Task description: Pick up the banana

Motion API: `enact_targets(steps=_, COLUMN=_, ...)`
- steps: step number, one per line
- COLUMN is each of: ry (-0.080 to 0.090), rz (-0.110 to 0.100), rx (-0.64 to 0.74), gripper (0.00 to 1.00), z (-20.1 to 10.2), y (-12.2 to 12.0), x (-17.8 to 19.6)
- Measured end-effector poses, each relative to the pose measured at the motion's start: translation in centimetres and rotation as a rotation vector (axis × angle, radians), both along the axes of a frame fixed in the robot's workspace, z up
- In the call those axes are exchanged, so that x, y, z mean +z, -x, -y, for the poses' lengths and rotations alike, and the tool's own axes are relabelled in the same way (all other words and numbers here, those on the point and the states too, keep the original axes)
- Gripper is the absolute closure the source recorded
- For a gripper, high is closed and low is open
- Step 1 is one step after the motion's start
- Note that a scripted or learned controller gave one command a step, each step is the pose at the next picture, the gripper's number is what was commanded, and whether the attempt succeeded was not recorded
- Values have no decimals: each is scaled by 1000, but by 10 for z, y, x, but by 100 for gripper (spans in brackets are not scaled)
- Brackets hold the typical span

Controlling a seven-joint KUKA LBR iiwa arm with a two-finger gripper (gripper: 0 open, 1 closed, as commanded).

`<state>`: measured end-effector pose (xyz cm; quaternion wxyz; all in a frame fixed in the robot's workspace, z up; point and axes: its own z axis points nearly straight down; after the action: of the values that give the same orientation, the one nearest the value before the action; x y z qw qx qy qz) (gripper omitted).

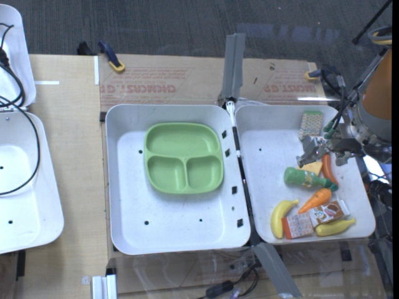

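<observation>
A yellow banana point(282, 216) lies in the right bin point(262, 167), near its front left part, curved and touching a small orange-and-white packet point(300, 225). A second yellow banana-like piece point(336, 227) rests at the front right wall. My gripper point(325, 152) hovers over the middle right of this bin, behind both yellow pieces and well apart from them. Its fingers point(308, 157) stand open, with nothing held between them. Just under it lie a green bottle point(302, 177) and a red-orange piece point(329, 170).
A carrot point(318, 197) and a small carton point(329, 212) sit between the two yellow pieces. A speckled grey block point(310, 124) lies at the bin's back. The left bin point(124, 217) holds a green divided plate point(184, 157). A grey divider post point(234, 67) stands behind the bins.
</observation>
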<state>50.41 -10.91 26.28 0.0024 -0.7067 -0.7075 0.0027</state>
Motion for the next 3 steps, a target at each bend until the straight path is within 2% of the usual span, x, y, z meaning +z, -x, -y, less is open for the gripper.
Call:
enact_targets(steps=1, ry=-2, rz=-1, rx=23, gripper=0, z=-13, y=26, x=-161)
enact_targets(steps=2, ry=-2, rz=1, rx=-75, gripper=0, z=-12, y=24, x=-175)
enact_targets(steps=3, ry=-2, rz=1, rx=-75, gripper=0, z=-12, y=24, x=-175)
